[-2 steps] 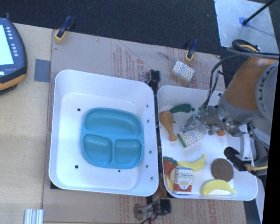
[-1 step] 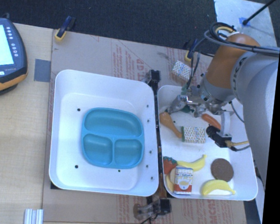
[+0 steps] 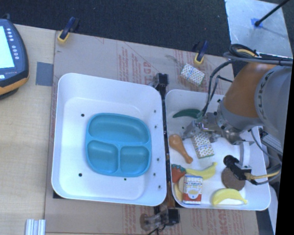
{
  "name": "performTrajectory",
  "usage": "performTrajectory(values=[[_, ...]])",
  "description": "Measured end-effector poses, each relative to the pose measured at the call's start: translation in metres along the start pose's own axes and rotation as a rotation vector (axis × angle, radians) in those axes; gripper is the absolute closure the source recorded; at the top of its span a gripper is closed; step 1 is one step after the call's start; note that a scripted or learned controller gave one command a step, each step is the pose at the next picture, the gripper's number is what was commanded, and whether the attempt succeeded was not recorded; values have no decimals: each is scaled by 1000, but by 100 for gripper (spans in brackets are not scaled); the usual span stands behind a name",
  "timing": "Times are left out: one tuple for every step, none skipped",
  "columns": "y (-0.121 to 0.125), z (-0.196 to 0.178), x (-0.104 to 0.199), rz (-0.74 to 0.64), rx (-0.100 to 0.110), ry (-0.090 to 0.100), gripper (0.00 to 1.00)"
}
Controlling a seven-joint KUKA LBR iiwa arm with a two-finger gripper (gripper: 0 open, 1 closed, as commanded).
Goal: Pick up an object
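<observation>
In the camera view, the gripper [image 3: 202, 129] hung low in the right bin [image 3: 261, 203], just above a small patterned packet [image 3: 203, 145]; whether it was apart or together could not be told. The packet looked light, soft and crinkly, best pinched across its short sides. Toy foods crowded it closely; 1 blue tray [image 3: 118, 144] sat in the left bin [image 3: 71, 88].

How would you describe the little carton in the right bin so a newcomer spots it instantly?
Look at the right-hand white bin, at its near edge. The carton stands between the bin's left wall and a yellow banana. It is the one boxy item there: white with a red top and an orange picture.
</observation>
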State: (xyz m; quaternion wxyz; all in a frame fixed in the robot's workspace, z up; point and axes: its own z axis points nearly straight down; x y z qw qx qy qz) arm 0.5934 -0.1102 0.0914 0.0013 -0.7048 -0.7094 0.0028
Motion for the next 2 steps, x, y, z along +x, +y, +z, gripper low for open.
performTrajectory(values=[[0, -10, -1, -3, 3, -1, 100], [-5, -101, 55, 2, -2, 3, 100]])
